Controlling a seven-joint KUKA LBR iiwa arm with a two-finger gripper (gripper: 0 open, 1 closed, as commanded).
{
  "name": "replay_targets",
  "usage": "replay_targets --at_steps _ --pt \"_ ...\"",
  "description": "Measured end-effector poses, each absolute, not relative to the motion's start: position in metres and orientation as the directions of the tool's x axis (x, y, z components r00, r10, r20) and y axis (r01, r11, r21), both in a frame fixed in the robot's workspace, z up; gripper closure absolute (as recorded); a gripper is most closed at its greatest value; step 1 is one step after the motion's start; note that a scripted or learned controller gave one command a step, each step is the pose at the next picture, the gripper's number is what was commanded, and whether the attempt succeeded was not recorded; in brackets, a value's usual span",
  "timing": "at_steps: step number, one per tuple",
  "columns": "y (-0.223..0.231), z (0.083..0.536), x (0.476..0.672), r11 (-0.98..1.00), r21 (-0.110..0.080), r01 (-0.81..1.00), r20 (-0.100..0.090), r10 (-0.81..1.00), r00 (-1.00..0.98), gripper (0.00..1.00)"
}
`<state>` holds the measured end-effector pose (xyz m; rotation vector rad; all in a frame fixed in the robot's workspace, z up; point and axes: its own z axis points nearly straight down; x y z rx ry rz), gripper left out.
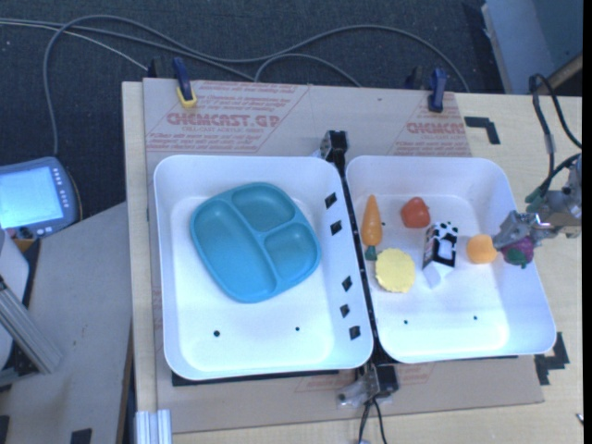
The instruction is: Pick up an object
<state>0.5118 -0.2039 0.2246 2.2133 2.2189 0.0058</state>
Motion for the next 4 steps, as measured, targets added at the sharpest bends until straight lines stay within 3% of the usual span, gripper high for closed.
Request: replay_targets --at_steps 1,4 --pt "-0.204 0.259 0.513 0.002 0.005 1.0 -0.002 1.0 -0.002 1.0" --pt "-0.043 0.264 0.507 0.007 -0.002 1.0 0.003 1.0 -0.007 1.0"
